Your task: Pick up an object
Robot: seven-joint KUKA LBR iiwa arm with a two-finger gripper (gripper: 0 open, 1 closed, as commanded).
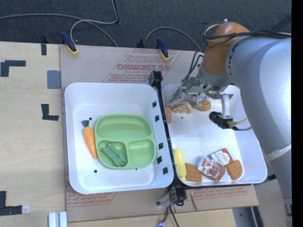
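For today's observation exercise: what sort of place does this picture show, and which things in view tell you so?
Most likely a robotics lab bench set up for grasping trials. A grey robot arm reaches over two white bins, toy food such as a carrot and a green divided plate lies in them, and blue clamps pin down the cardboard base.

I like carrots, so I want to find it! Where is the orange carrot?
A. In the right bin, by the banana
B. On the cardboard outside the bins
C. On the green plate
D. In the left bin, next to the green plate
D: the carrot lies on the left bin's white floor, just beside the green plate, not on it.
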